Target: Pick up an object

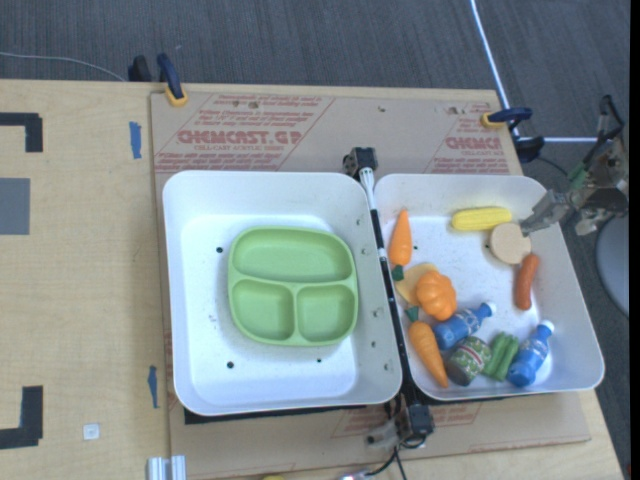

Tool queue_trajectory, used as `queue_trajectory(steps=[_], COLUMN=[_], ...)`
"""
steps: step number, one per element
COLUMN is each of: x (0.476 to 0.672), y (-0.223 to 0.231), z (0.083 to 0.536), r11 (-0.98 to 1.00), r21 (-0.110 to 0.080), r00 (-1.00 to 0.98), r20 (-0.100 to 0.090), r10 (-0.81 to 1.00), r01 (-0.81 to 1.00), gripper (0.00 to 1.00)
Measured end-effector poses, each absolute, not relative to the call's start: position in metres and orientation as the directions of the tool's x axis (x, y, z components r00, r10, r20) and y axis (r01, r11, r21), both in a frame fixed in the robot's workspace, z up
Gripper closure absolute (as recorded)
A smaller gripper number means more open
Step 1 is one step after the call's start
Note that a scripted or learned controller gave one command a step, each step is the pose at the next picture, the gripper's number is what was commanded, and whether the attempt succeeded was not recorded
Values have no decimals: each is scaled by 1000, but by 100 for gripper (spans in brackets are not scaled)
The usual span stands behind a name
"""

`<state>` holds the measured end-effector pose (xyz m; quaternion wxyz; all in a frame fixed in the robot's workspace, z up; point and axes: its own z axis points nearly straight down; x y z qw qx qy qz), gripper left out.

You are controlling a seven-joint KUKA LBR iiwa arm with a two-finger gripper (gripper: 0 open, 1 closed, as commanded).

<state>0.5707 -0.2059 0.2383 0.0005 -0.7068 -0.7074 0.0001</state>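
On the tan surface (70, 298) sit two white bins (190, 218) over grey carpet (300, 18); fingers (535, 218) unclear.

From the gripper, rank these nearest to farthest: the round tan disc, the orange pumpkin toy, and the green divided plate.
Measured from the gripper:
1. Round tan disc, just beside it, right bin.
2. Orange pumpkin toy, toward the right bin's left side.
3. Green divided plate, left bin.

- Divided plate (293, 286) lies in the left bin (190, 268).
- Right bin (575, 298) holds toy food: corn cob (480, 218) at the rear, sausage (525, 281) right, bottles (530, 356) at the front.
- Gripper (540, 215) sits beside the corn cob.
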Motion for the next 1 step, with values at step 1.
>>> queue_trajectory(steps=[1], x=[549], y=[-212], z=[93], r11=[10], r21=[-5], r00=[-10], r20=[22], r10=[1000], r01=[1000], gripper=[0])
